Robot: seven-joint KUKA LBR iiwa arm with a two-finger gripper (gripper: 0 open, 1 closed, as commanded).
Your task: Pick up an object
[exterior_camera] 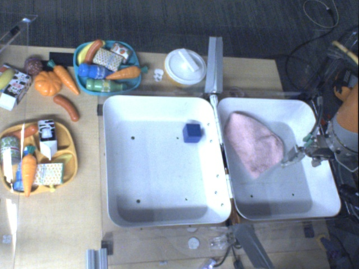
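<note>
Over the right bin (314,209), the gripper (293,157) was observed just beside the pink cloth (253,143); its grip state could not be determined. A blue cube (192,132) was noted in the left bin (129,206), on a wooden bench (61,228).

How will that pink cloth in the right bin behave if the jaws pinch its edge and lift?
The pink cloth lies in a soft, rumpled heap, so it is probably floppy and would drape and trail. It looks light. Pushed, it would likely bunch rather than slide across the right bin.
</note>
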